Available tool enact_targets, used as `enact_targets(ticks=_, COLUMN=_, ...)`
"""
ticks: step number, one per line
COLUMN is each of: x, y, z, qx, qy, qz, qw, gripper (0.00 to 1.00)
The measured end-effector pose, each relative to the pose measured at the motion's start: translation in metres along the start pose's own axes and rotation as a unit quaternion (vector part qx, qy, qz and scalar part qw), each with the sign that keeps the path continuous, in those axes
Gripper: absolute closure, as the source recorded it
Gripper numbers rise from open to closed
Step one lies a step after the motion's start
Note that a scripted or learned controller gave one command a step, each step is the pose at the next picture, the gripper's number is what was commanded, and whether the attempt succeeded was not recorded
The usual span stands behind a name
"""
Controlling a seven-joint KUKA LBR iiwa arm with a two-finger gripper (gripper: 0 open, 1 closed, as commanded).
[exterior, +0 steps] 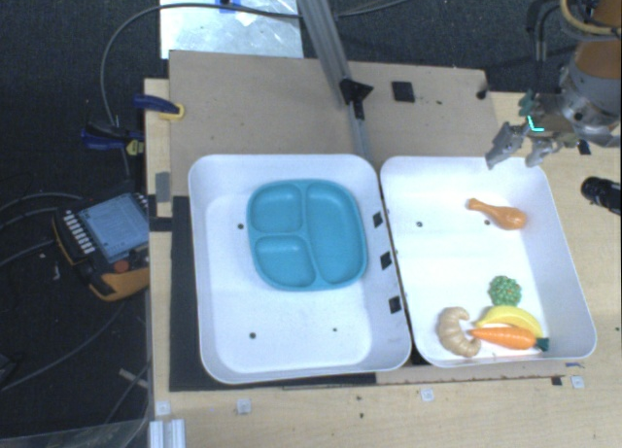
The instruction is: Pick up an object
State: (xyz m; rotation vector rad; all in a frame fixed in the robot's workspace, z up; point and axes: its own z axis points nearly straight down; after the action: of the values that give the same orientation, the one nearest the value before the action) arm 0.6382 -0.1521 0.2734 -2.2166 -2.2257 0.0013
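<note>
Grey end effector (519, 148) hangs with fingers spread and nothing between them, above the right bin's (437, 184) far rim, beyond the drumstick (498, 212).

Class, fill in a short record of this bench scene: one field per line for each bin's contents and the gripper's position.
left bin: blue divided plate
right bin: chicken drumstick near the back; broccoli, banana, carrot and croissant clustered at the front
gripper: above the right bin's back rim, jaws open, holding nothing
</note>
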Motion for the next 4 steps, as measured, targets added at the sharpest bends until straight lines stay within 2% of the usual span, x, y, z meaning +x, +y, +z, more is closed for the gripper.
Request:
enact_targets(ticks=1, x=0.0, y=0.001, z=-0.002, qx=-0.002, qy=0.0, qz=0.0, qw=1.0, gripper=0.0)
enact_targets(ticks=2, x=-0.006, y=0.009, z=0.05, qx=0.0, qy=-0.001, qz=0.001, qw=1.0, gripper=0.0)
enact_targets(ticks=4, x=-0.01, y=0.006, z=0.134, qx=-0.001, qy=0.0, qz=0.002, qw=1.0, gripper=0.0)
